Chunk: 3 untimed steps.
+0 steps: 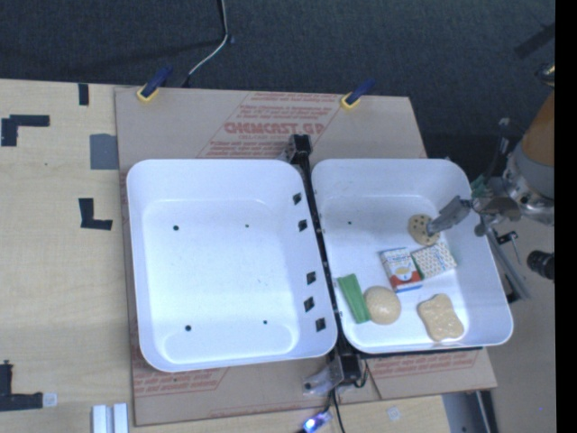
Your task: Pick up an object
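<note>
Gripper (440, 221) hovers over the right bin (361, 183), whether open I cannot tell, its tip just beside the disc (418, 227), with the packet (434, 260) just below.

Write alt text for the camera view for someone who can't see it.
A gripper reaches from the right over the right bin, beside a tan disc. Nearer the bin's front lie two small packets, a green bar, a cream ball and a beige lump.
</note>
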Motion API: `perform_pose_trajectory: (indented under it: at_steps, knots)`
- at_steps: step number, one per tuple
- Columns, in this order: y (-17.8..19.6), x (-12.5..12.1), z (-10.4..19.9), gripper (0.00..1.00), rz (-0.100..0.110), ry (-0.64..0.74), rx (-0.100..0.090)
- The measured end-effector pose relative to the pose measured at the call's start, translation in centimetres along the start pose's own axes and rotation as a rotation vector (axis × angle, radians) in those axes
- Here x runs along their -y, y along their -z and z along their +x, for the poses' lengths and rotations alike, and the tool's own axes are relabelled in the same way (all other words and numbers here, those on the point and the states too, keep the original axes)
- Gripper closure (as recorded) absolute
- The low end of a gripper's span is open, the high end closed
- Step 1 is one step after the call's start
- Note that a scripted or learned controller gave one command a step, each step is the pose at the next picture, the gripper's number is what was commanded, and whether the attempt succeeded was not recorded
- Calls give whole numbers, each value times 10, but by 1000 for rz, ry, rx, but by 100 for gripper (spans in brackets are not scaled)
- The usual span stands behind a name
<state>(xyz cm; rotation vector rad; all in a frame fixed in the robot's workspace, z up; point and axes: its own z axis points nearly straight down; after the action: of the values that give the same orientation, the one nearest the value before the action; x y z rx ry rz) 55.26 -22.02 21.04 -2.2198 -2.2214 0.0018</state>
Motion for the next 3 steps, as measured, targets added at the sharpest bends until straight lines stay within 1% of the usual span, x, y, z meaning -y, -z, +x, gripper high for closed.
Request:
perform_pose_trajectory:
  at_steps: [1, 2, 3]
  knots:
    - [-110, 23, -4, 0, -12, 1, 3]
    - [-81, -32, 25, 0, -7, 6, 1]
    - [-118, -65, -4, 0, -2, 1, 1]
